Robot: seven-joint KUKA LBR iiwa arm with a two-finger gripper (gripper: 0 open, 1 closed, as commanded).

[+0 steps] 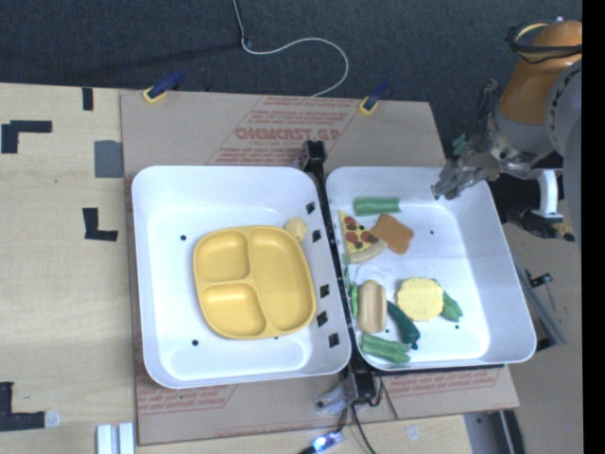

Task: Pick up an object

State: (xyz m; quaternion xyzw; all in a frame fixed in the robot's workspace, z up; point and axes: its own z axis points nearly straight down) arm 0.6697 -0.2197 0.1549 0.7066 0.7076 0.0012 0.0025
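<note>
Presently the claw (452,180) is hovering over the right bin's (492,253) upper-right rim; finger spread cannot be told, nothing seen in it. Toy foods are crowding that bin's left side: green bean (376,203), pizza slice (359,237), hot dog (371,306). Right half is lying open. Yellow plate (253,282) is sitting in the left bin (161,253).

This looks like a robot lab. A wooden bench (57,282) holds two white bins (161,348) on a cardboard sheet (236,126) held by clips (163,86). A thin cable (284,45) runs over the dark carpet (113,17) at the far side. Toy food (419,298) fills the right bin.
</note>
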